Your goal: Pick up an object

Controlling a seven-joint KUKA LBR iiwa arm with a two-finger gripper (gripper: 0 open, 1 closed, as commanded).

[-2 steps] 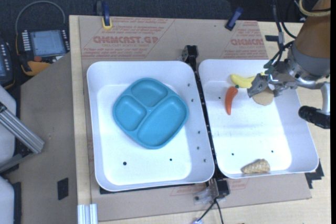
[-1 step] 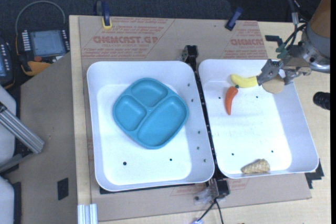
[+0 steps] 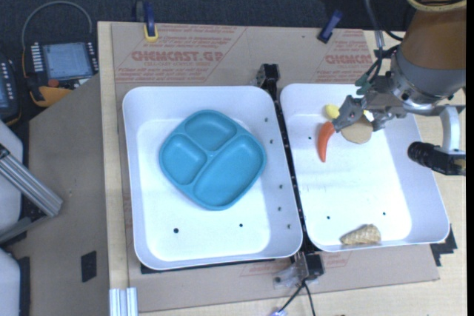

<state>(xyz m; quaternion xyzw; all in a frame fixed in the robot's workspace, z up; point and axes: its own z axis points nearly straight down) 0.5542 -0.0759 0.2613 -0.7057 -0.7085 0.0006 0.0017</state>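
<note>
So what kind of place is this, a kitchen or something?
More likely a robotics lab bench. A robot arm reaches over two white bins clamped onto a board, with a handheld control screen beside them. The blue divided plate and orange carrot-like piece look like practice props.

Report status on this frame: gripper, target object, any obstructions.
Gripper low over right bin, far end. Orange carrot-like piece, yellow piece, tan piece clustered beside it. No grasp visible. Blue divided plate in left bin.

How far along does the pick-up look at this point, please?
Nothing looks lifted yet. The gripper is down in the right bin, among an orange carrot-like piece, a small yellow item and a tan one. Grasping and raising one remains; I cannot confirm any hold.
</note>
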